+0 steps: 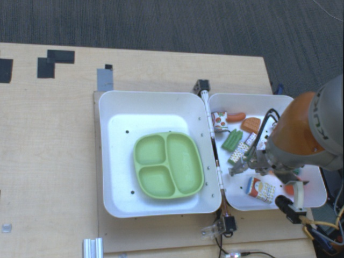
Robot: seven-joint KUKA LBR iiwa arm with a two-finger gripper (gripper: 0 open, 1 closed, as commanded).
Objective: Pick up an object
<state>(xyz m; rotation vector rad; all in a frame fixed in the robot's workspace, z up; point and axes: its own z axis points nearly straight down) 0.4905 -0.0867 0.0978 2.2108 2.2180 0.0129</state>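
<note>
My gripper (240, 166) hangs low over the right bin (234, 200), near its left-middle, with the grey and orange arm (294, 133) covering the bin's right part. Just above the gripper lie a white and green packet (239, 151) and a green pod-like piece (232, 140). Below and to the right of it lies a small orange, blue and white box (260, 189). At the bin's far end are a red and white carton (219, 120), a red sausage (235, 116) and an orange piece (250, 125). I see nothing held in the gripper.
The left bin (118, 160) holds a light green divided plate (168, 165). A ridge (212, 144) separates the two bins. The bench (48, 160) extends to the left. A small red thing (290, 190) peeks out under the arm.
</note>
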